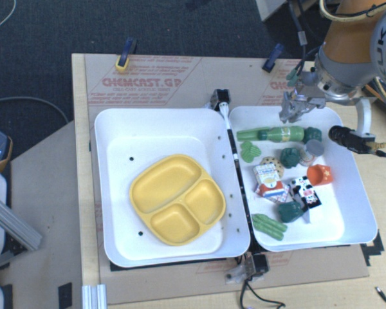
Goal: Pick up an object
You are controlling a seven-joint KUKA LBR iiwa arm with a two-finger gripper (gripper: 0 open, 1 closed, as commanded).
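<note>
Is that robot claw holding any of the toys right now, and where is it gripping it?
Nothing. The gripper hangs above the right bin, just over the green bottle, with no toy between its fingers.

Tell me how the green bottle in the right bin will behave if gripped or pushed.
The green bottle lies on its side and looks round, so a push would probably roll it. It looks like smooth plastic, so it may slip. It is long; a grip near one end would likely tilt it.
</note>
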